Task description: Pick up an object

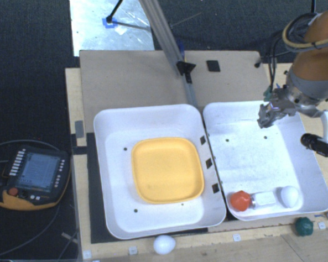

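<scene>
A yellow square plate [167, 169] lies in the left bin [111, 158]. Along the near edge of the right bin [248, 150] sit an orange-red ball [240, 200], a small white block [264, 199] and a white egg-shaped object [289, 196]. My gripper [267, 116] hangs over the far right part of the right bin, well away from these three objects. Nothing shows between its fingers, and its small dark tips are too indistinct to judge.
A white egg-shaped object [164, 244] lies on the bench in front of the left bin. A dark green ball [303, 226] sits outside the right bin's near right corner. A teach pendant [33, 180] rests left of the bench. A metal bar [166, 39] slants in from the top.
</scene>
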You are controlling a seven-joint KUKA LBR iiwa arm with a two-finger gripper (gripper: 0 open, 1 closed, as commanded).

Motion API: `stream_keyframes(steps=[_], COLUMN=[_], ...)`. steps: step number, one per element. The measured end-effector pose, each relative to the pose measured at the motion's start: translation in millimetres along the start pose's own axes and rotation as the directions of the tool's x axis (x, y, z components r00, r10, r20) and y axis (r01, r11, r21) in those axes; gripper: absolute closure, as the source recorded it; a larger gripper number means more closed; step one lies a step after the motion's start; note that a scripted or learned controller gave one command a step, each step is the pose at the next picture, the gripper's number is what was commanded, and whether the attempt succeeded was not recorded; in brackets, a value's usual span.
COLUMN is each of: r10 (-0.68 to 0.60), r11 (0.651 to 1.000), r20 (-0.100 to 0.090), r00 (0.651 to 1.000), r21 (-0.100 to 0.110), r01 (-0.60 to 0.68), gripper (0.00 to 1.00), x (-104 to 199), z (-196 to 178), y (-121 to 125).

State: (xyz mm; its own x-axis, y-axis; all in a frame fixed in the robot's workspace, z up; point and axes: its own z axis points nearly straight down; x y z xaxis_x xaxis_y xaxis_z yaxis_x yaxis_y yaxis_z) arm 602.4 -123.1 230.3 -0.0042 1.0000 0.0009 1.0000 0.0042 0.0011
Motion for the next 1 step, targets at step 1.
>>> stream_keyframes(steps=[1], r10=[0.0], r11=[1.0], r20=[0.0], r00=[1.0], r21=[0.001], r01=[0.0], gripper=[1.0], x=[45.9], z=[8.6], y=[-14.6])
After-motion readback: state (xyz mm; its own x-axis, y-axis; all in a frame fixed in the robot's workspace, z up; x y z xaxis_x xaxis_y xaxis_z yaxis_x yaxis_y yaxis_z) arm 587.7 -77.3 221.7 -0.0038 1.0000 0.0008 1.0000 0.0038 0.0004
